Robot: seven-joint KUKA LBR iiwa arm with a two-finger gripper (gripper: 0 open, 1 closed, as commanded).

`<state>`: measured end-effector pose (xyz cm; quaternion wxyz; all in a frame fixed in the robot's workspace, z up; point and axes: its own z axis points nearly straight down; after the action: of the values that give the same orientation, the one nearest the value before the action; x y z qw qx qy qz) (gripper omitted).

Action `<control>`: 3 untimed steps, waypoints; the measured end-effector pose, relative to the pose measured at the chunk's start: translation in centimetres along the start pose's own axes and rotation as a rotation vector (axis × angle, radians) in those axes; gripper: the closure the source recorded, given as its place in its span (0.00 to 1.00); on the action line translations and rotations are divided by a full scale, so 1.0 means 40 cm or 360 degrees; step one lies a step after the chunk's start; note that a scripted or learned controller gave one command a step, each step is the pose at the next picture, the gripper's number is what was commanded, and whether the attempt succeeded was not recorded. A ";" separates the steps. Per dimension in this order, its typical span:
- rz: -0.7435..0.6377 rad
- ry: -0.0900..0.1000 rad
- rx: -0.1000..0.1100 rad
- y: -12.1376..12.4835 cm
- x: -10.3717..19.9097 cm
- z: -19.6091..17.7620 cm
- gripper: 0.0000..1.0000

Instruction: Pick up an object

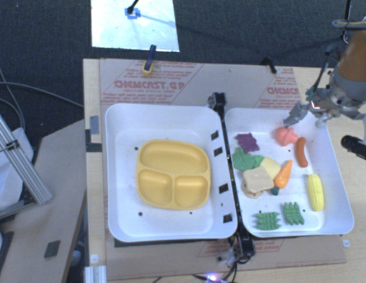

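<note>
The grey arm with the orange band (354, 63) enters from the right edge and stops over the far right corner of the right shallow white plastic bin (333, 175). Its two-finger gripper (307, 115) hangs above that corner, the two grey fingers (294, 115) spread apart with nothing between them. The left fingertip sits just above and beside a round salmon-pink toy fruit (285, 135), apart from it as far as can be judged.

Contents of the right bin: the pink fruit at the far side; a red-orange toy sausage (301, 152) just to its right, lying lengthwise; a purple toy grape cluster (247, 141) to the left; a dark green leafy toy piece (244, 160) below the grapes; a tan toy bread slice (257, 181) touching a pale yellow piece (270, 168); an orange toy carrot (283, 173) lying aslant against the bread; a yellow toy corn cob (315, 191) near the right wall; two green ridged toy pieces (267, 220) (293, 213) at the near side, close together.

The left shallow white plastic bin (121, 158) holds a yellow three-compartment plastic tray (172, 174), lying flat near its middle, compartments bare.

Both bins rest on a brown cardboard sheet with red lettering (153, 81) on the wooden bench (59, 158). A small blue and yellow object (149, 61) lies at the far edge of the cardboard
</note>
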<state>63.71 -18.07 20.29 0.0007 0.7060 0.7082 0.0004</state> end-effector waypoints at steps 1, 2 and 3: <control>0.0005 0.0001 0.0009 -0.027 -0.067 0.242 0.00; -0.0003 0.0007 0.0005 0.083 -0.060 0.294 0.00; -0.0007 -0.0003 -0.0008 0.083 -0.063 0.265 1.00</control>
<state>67.07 -20.58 9.69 0.0032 0.7045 0.7097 0.0017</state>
